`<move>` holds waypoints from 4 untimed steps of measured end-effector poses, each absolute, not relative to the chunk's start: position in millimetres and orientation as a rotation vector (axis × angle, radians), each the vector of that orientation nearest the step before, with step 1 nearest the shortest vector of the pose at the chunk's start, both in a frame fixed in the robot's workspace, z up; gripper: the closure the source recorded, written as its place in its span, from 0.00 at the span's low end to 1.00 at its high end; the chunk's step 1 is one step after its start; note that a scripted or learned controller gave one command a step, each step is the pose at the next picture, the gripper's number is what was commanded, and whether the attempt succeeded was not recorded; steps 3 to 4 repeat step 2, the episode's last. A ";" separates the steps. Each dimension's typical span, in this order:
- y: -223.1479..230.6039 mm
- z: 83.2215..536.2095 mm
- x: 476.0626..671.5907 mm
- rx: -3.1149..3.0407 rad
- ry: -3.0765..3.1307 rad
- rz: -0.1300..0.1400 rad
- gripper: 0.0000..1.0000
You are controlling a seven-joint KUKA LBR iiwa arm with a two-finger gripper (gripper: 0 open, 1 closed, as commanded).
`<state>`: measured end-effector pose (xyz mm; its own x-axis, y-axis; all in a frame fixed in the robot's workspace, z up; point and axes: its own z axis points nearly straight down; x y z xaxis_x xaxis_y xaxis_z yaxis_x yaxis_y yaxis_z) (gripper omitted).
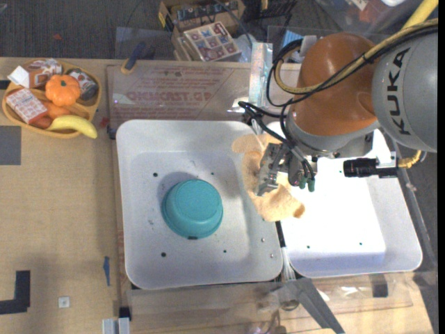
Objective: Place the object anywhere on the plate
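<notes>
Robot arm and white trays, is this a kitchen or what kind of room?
Probably a robot lab, not a kitchen. A big KUKA arm hangs over two white bins on a workbench, cables trail from it, and the fruit in the bowl looks like toy food for practice.

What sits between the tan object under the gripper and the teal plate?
Nothing visible. The tan object lies at the left bin's right rim beneath the gripper; only bare white bin floor separates it from the plate.
</notes>
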<state>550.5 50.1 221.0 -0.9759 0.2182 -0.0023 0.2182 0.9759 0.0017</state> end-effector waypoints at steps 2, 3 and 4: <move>92.3 224.2 526.7 0.005 3.139 0.002 0.00; 92.3 224.2 526.7 0.005 3.139 0.002 0.00; 92.3 224.2 526.7 0.005 3.139 0.002 0.00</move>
